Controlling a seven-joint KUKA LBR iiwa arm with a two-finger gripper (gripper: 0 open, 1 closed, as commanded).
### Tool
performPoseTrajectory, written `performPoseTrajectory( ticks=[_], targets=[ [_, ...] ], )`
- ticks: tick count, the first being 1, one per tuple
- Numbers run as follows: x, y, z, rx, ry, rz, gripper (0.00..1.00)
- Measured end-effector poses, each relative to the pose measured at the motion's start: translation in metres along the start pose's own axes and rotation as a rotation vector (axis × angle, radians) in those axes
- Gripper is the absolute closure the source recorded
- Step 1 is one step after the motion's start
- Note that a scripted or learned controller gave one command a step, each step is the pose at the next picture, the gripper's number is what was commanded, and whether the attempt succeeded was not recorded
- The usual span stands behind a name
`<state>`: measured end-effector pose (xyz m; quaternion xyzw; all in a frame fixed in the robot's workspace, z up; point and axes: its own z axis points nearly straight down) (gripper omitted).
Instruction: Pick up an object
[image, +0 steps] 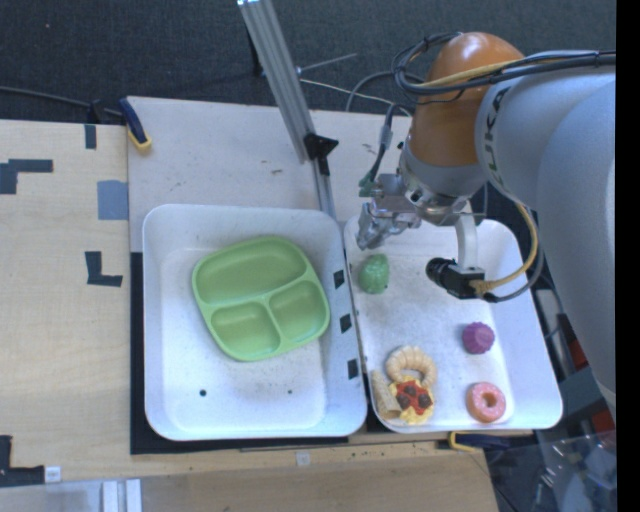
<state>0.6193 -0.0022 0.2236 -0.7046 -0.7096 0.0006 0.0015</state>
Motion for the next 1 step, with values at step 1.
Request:
performPoseTrajectory(
  ticks=[1],
  targets=[
    [0.059,-0.0128,-0.0069,0.0,0.001,-0.001,1.0]
  ],
)
